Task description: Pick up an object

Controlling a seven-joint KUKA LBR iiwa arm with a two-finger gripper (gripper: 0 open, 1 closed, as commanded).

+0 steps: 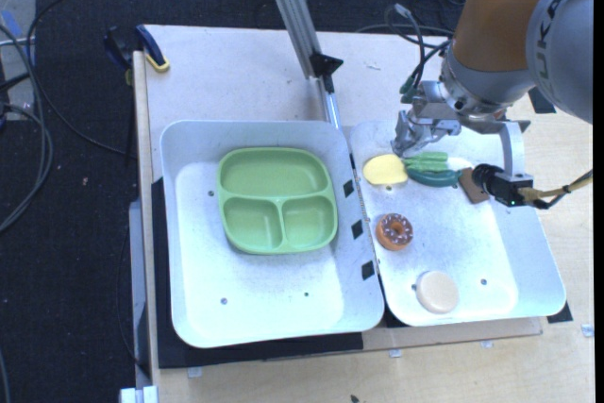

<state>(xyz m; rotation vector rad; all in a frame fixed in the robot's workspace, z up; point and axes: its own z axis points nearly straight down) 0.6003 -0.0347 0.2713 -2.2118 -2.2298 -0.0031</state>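
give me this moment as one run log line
claw: low over right bin, above yellow piece | donut, green item: loose | nothing seen held

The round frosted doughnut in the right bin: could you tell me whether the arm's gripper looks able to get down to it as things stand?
Probably yes. The round frosted doughnut lies alone on the shallow white right bin, apart from the flat yellow piece and the cream disc. The gripper hangs close by, above the yellow piece, with nothing between.
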